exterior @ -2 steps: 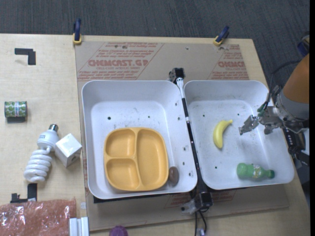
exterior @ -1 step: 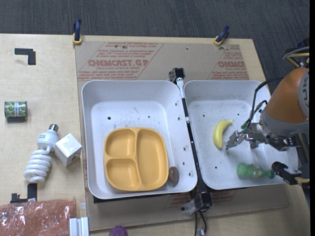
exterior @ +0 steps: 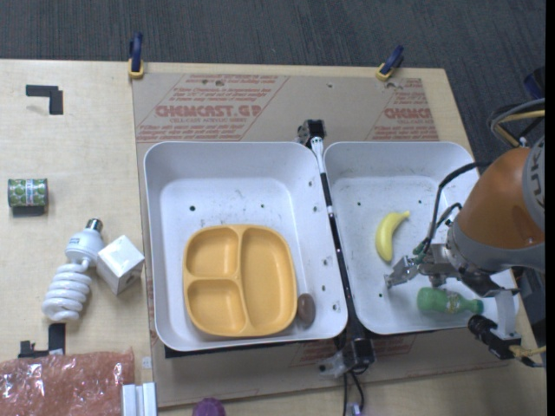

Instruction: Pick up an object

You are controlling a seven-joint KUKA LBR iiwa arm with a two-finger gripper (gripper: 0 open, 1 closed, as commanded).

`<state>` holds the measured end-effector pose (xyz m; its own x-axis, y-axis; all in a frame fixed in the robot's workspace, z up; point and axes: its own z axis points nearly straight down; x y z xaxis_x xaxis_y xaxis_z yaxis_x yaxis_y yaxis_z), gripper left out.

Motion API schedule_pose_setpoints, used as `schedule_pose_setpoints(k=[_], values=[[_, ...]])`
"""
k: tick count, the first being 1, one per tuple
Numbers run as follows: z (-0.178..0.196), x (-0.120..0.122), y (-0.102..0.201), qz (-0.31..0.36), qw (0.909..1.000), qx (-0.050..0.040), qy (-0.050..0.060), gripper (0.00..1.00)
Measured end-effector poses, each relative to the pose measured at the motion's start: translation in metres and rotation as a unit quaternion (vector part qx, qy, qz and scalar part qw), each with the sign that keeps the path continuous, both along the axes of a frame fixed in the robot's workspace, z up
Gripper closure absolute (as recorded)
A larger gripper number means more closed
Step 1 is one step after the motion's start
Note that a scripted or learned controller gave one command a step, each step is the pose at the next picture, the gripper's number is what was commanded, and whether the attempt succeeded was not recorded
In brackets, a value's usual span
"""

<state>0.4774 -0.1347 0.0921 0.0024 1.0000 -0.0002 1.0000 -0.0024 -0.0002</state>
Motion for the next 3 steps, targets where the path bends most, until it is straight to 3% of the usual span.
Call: schedule_pose_setpoints(k=[1,2,3], values=[[0.010,0.002,-0.001,-0.001,1.0000,-0.0004,-0.001,1.00],[0.047,0.026,-0.060,0.001,1.0000,-0.0005,-0.001,1.00],[0.020,0.066,-0.006,0.002,1.0000,-0.0004,0.000,1.00]])
